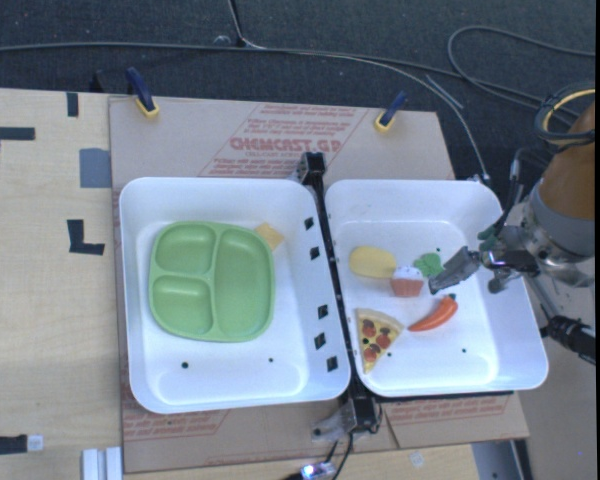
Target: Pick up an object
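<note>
The approach step is judged underway: the hand [458,271], seemingly released and grasping nothing, is poised above the red pepper [435,315] in the right bin [480,373], so a descent is called for next.

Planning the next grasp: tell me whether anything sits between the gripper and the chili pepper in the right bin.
Nothing visible does. The gripper hangs just above the red chili pepper, with bare bin floor between. The cupcake and green piece lie to the gripper's left, off that line.

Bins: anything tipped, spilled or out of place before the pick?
Nothing stands out. The green divided plate lies flat in the left bin, a yellow piece at its corner. The pizza slice, red pepper and other toys lie inside the right bin.
</note>
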`<action>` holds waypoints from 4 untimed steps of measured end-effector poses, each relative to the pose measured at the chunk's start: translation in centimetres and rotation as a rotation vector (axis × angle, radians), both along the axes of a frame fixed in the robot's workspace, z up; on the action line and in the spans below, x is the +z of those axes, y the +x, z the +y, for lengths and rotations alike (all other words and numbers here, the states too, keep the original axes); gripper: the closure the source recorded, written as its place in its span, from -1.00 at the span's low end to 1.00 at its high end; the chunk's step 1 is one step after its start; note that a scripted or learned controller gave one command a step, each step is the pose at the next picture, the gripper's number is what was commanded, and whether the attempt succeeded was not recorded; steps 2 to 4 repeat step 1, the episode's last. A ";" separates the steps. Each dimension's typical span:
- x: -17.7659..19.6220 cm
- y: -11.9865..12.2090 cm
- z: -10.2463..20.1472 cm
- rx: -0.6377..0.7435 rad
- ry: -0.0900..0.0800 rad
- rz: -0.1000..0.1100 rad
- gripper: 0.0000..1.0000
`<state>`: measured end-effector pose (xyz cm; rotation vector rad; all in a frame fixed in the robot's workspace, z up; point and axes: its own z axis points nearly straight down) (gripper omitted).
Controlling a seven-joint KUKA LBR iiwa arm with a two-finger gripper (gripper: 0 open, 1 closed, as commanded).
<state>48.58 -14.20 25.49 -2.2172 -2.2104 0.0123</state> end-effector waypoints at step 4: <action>0.6 0.2 0.0 0.004 -0.002 -0.012 -1.00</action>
